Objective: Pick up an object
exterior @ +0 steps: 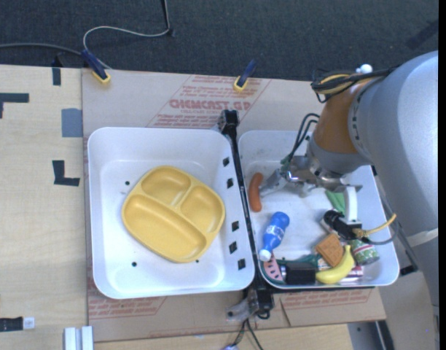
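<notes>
Two white bins side by side on a cardboard-covered surface [135, 100]. In the left bin [106, 195], a yellow divided plate [173, 212], lying flat, a little turned. In the right bin [387, 265], several small things: a sausage [256, 191] against the left wall, standing lengthwise from far to near; just right and nearer, a blue bottle [274, 232] with a white cap, lying tilted; along the near wall a banana [338, 270], a brown cracker [329, 249] touching it, a black block [301, 275], and a small pink-and-white thing [272, 270] in the near left corner. Near the right wall, a green-and-white packet [344, 199] and a small can [366, 253]; labels too small to read. Grey arm [405, 144] reaching in from the right, orange band [334, 126] above the wrist, over the far part of the right bin. Jaws [278, 182] low in the bin, pointing to the left, the tip just beside the sausage on its right side. Cannot tell how far open the jaws are, nor whether anything sits between them; sausage looks to lie on the bin floor, touching or nearly touching the tip. Two yellow-and-blue clamps [97, 67] at the far edge of the cardboard, a black cable [162, 6] running away over the dark floor behind.
</notes>
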Controlling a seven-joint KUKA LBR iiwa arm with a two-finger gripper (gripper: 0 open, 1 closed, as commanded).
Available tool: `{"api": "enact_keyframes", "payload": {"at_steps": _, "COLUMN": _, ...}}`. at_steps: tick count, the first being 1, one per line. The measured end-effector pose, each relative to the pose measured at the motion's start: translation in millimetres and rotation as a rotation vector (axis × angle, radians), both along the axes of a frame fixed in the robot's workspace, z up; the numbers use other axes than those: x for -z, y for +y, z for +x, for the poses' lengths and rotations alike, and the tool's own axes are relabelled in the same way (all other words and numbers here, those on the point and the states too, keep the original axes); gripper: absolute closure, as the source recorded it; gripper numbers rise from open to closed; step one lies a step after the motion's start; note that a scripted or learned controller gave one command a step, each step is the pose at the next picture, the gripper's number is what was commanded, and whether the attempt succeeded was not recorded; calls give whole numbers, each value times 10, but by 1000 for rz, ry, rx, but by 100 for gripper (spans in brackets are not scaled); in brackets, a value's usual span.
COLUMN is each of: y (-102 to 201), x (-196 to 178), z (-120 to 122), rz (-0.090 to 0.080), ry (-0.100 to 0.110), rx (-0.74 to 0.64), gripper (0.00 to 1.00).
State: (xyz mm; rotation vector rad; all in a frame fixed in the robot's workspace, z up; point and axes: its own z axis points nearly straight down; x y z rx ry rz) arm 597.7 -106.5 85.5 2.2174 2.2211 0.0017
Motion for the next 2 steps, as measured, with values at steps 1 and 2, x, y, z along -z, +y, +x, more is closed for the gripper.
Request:
{"api": "enact_keyframes", "payload": {"at_steps": 1, "y": -214, "x": -2, "z": -469, "rz": -1, "ry": 2, "rx": 2, "gripper": 0}}
{"api": "enact_keyframes", "payload": {"at_steps": 2, "y": -236, "x": 1, "z": -1138, "rz": 0, "ry": 1, "rx": 3, "gripper": 0}}
